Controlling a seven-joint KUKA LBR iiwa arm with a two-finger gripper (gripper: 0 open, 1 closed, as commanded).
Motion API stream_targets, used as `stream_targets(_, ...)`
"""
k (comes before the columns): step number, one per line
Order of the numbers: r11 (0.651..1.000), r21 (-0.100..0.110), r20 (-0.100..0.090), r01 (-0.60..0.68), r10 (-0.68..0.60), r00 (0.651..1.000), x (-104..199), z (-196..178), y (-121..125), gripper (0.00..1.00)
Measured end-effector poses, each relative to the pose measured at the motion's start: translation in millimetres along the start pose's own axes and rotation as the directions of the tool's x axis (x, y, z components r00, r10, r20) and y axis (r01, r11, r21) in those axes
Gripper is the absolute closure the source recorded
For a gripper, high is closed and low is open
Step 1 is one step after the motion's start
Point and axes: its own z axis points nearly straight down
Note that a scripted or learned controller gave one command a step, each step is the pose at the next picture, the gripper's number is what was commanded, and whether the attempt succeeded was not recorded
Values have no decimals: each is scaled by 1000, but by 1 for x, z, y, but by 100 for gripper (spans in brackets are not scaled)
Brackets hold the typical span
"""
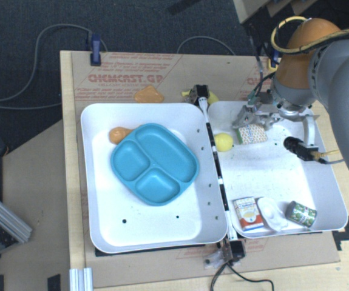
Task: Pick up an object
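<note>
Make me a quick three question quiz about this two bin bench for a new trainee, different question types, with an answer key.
1. True or false: the blue divided plate lies in the right bin.
2. What lies closest to the gripper? A) yellow ball B) speckled packet C) green can
3. Fill in: the orange object peeks out from the plate's upper ____ edge.

Key: 1 false, it lies in the left bin. 2 B. 3 left.
</note>
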Motion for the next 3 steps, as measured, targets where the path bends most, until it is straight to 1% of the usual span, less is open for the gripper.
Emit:
stream_targets(1, 1000, 9, -6, 2, -2, 1000, 70, -94, -100, 100)
stream_targets(2, 1000, 4, -3, 2, -2, 1000, 128, -121, -118, 100)
stream_targets(3, 1000, 8, -3, 1, -1, 1000, 154, -87, -98, 100)
